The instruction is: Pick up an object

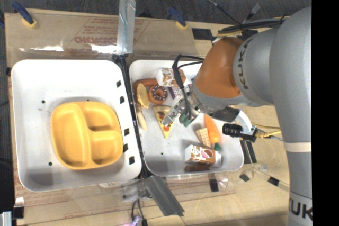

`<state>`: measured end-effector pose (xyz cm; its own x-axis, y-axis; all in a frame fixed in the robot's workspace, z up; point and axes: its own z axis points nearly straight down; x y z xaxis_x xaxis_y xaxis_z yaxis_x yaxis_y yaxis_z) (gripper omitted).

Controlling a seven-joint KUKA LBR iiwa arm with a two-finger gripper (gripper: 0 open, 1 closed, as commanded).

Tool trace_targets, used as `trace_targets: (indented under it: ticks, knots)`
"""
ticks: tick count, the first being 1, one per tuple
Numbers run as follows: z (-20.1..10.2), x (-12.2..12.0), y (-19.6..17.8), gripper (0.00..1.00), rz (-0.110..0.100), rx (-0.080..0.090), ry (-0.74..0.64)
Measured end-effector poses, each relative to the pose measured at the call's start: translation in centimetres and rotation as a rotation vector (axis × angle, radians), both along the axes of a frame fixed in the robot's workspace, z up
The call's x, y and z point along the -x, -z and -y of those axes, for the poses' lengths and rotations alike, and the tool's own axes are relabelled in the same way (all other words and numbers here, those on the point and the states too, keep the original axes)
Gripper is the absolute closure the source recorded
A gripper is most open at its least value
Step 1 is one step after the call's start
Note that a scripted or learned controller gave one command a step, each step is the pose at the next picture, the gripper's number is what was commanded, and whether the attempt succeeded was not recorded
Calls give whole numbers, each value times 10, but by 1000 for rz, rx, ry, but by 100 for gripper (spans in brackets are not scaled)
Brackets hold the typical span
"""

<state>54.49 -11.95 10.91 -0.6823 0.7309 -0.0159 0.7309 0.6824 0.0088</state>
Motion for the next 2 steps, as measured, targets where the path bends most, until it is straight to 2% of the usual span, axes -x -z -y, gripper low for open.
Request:
trace_targets:
  ticks: [1,2]
  knots:
    - [-17,-93,-131,100,-7,-6,139]
    - [-19,-93,-137,100,-13,-4,130]
